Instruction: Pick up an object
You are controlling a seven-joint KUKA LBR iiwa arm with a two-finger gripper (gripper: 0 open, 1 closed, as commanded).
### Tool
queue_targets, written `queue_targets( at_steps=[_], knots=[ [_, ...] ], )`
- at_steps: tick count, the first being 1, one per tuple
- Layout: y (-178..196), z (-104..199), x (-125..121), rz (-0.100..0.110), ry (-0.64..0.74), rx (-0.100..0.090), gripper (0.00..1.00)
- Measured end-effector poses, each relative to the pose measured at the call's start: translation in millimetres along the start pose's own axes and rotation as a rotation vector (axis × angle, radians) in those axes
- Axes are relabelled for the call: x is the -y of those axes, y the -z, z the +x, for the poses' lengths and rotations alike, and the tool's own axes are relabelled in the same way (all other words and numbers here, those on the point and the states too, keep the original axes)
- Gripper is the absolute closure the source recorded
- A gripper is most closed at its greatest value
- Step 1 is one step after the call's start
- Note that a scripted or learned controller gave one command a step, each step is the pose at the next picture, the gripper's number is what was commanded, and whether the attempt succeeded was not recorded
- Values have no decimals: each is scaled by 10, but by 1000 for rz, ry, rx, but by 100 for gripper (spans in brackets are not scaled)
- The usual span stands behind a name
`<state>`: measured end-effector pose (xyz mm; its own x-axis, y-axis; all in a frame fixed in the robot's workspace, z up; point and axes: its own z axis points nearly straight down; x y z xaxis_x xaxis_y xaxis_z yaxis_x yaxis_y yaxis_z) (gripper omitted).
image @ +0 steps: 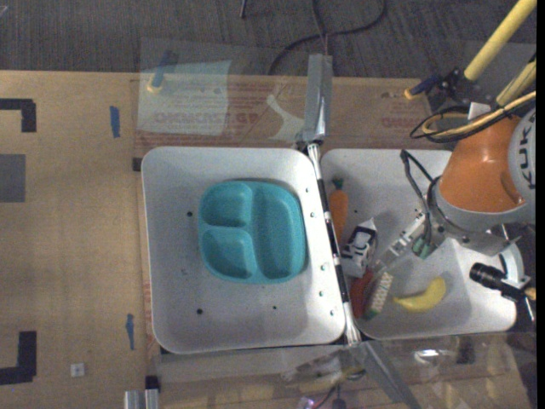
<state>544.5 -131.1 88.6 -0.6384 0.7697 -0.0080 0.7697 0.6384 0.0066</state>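
Two white bins (170, 313), and we are reading "KU" on the arm (481, 173).
We are seeing the gripper (400, 250) reaching left over the banana (421, 296); its grip we cannot tell.

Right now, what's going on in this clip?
A grey KUKA arm with an orange band reaches into the right white bin, its claw low among the objects: an orange toy carrot, a small black-and-white item, a yellow toy banana. Nothing is visibly held. A teal divided plate sits in the left white bin.
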Motion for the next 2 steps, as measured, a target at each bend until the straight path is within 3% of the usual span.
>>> queue_targets(
  at_steps=[1, 2],
  knots=[
    [971, 533, -274, 2, 232, -5, 0],
    [1749, -577, -378, 1, 325, -2, 0]
  ],
)
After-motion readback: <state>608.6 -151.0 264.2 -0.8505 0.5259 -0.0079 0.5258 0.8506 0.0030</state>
